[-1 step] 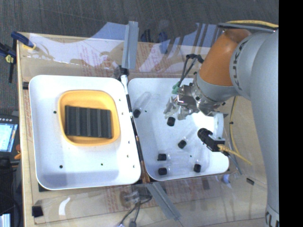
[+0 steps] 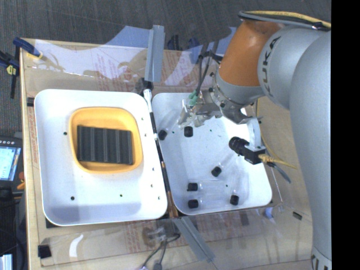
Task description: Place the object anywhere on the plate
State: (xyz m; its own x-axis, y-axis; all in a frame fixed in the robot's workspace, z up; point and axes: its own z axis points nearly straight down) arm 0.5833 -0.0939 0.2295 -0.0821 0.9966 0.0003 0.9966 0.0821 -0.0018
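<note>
Arm: grey KUKA arm with orange band (image 2: 247,52), reaching in from the right, wrist bent over the right shallow white bin's (image 2: 256,193) upper part.
Claw: two-finger gripper (image 2: 190,112), low near that bin's top-left; released or clenched, cannot tell.
Plate: one yellow rounded plate with a dark ribbed centre (image 2: 106,141), in the left shallow white bin (image 2: 56,196).
Object: small black pieces (image 2: 188,131), about six, scattered in the right bin, apart from the plate.
Hard to make out: gripper tips, blurred among cables.

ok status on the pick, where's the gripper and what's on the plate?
Gripper low over right bin's far end, grip state unclear. Small dark objects scattered across the right bin. Yellow plate in left bin, carrying a dark ridged insert. Path across looks unobstructed.
</note>
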